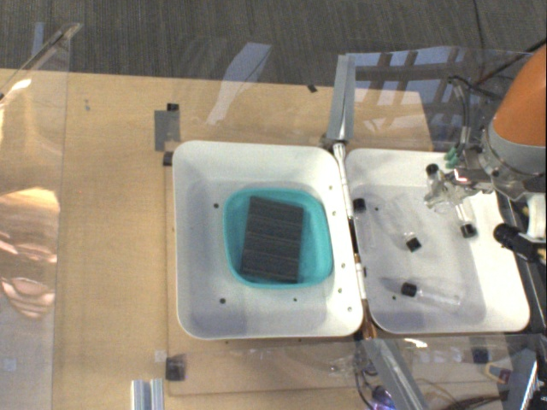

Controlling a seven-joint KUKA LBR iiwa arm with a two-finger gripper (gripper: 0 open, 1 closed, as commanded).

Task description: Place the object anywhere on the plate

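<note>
dark ridged block (273, 239) on teal plate (318, 229) | left bin (197, 229)

Illumination was even and moderately bright, from overhead. A clear panel (34, 229) at the left carried a warm orange glare patch and pale streaked reflections. The white bins (197, 306) read slightly bluish, with soft, short shadows inside their walls. Focus was soft throughout; small details in the right bin (504, 314) were blurred. The dark floor (214, 15) was dim and grainy.
</note>
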